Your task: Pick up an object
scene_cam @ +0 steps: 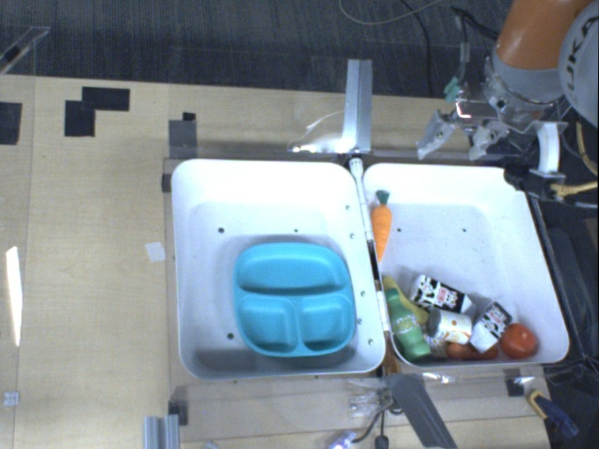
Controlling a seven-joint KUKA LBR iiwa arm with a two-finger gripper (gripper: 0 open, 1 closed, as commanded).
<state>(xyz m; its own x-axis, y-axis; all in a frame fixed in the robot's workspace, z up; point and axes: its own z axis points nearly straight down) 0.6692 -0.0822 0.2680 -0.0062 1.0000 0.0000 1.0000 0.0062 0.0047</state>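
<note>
Open, empty gripper [460, 139] up past the right bin [468, 181]; carrot [381, 224] by its left wall; blue tray [294, 297] in the left bin [262, 181]

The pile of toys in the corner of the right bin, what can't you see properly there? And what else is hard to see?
- The pile: the things overlap, and their labels are too small to read.
- The green bottle: its lower end is hidden behind the bin's front wall.
- The gripper: blurred and small, so its state is unclear.
- The arm: cut off by the picture's top edge.
- The blue tray: its compartments look bare, but it is too blurred to be sure.
</note>
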